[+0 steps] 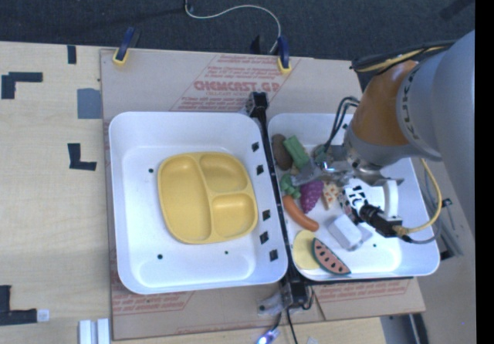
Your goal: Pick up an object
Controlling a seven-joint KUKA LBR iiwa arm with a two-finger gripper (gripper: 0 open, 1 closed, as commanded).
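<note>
Watermelon slice (330,256) lies below the jaws (323,173).

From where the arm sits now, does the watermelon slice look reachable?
Probably yes. The watermelon slice lies exposed at the near edge of the right bin, nothing on top of it. The end effector is over the same bin, among the toys further back.

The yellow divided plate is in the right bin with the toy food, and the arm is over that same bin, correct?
Not quite. The camera view shows the yellow divided plate lying alone in the left bin. The toy food is in the right bin, and the arm is over that right bin.
</note>
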